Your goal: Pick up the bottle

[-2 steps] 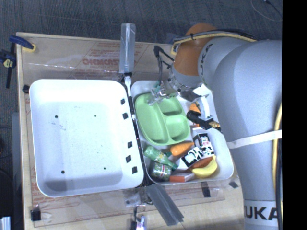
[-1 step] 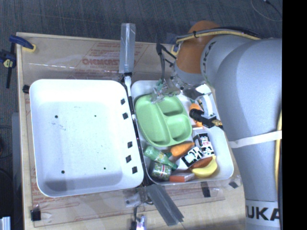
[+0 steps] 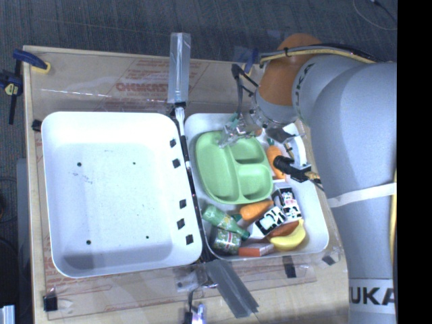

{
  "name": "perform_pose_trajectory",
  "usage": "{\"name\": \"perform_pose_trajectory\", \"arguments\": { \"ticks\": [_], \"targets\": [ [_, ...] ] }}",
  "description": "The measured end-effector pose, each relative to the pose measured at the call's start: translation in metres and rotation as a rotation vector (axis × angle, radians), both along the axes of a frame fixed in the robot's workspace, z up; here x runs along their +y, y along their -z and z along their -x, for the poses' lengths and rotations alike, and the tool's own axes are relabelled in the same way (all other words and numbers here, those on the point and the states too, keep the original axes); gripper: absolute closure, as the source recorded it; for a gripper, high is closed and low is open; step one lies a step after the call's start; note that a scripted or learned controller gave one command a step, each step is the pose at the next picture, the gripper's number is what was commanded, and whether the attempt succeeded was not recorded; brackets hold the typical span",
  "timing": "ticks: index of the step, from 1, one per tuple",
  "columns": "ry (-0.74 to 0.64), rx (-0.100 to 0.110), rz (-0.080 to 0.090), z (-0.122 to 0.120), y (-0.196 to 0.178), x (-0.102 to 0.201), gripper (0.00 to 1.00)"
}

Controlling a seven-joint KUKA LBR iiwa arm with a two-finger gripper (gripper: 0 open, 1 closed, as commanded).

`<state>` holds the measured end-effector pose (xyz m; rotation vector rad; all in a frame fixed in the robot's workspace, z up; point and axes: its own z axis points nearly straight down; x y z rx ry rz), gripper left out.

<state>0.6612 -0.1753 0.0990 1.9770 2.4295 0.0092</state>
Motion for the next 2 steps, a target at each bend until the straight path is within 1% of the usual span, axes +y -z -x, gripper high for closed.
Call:
{"name": "perform_pose_trajectory", "arguments": {
  "ticks": [1, 2],
  "targets": [
    [-0.303, -0.003, 0.002, -0.001, 0.000, -0.027, 1.00],
    [-0.300, 0.009, 0.002, 0.025, -0.148, -0.002, 1.00]
  ]
}}
